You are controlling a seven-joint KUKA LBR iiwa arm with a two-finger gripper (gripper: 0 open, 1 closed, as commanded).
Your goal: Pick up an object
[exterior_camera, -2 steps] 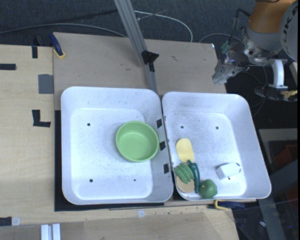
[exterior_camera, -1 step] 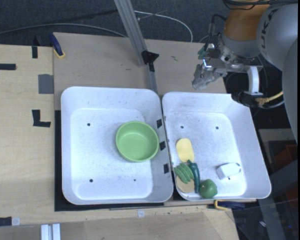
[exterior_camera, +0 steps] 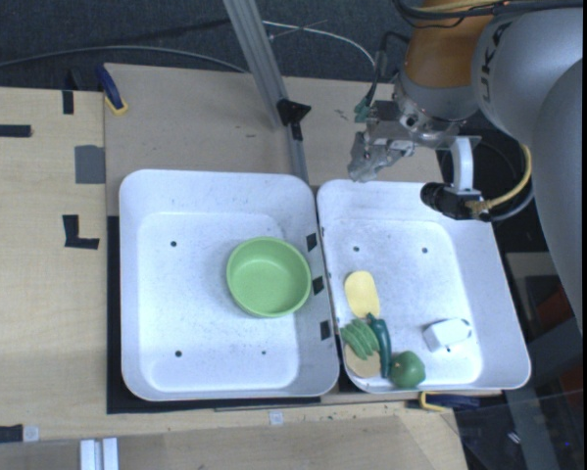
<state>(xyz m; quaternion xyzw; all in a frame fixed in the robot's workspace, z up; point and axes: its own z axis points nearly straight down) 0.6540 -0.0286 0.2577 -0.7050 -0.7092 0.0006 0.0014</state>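
My gripper (exterior_camera: 369, 164) hangs above the far left edge of the right bin (exterior_camera: 489, 262), well clear of everything in it. Its fingers point down and look close together with nothing between them. In the right bin's near left corner lie a yellow oval piece (exterior_camera: 361, 290), a green leafy toy (exterior_camera: 366, 339) over a tan piece (exterior_camera: 363, 363), and a green round fruit (exterior_camera: 407, 369). A small white object (exterior_camera: 447, 334) rests near the bin's front right. A green bowl (exterior_camera: 268, 276) sits upright in the middle of the left bin (exterior_camera: 166, 213).
A grey metal pole (exterior_camera: 259, 52) slants down from the top to the bins' shared far corner. The arm's orange band and grey body (exterior_camera: 489, 37) fill the upper right. A black cable plug (exterior_camera: 445, 199) hangs over the right bin's far edge.
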